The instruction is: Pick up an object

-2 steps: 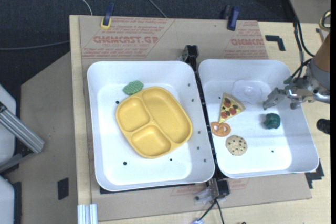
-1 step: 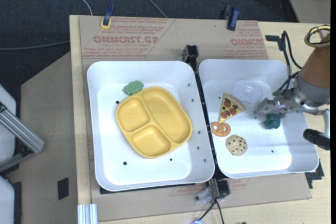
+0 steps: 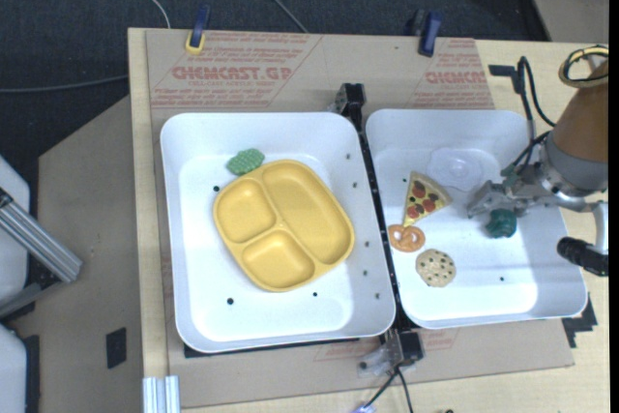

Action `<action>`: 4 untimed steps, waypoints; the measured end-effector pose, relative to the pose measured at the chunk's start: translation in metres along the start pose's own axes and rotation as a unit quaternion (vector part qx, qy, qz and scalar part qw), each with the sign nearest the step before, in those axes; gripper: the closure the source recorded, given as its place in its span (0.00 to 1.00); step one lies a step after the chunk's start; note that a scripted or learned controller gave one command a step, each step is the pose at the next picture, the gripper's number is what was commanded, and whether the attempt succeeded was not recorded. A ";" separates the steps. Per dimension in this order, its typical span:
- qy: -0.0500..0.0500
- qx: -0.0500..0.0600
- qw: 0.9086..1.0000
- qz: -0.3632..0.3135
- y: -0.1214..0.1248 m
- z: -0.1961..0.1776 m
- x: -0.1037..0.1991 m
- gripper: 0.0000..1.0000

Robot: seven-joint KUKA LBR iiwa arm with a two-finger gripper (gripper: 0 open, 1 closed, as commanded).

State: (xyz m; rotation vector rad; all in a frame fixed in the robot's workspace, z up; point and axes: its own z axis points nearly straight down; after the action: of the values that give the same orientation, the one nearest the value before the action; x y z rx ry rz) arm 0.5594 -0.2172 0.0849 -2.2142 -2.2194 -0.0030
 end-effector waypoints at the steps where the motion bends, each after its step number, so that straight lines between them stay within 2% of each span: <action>1: -0.002 -0.002 1.000 0.000 0.000 -0.010 -0.001 1.00; 2: -0.004 -0.005 1.000 0.000 0.011 -0.062 0.003 1.00; 4: -0.005 -0.006 1.000 0.001 0.007 -0.186 -0.002 1.00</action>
State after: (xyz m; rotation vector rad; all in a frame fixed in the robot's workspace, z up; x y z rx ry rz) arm 0.5666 -0.2206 0.2709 -2.2270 -2.2285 -0.0043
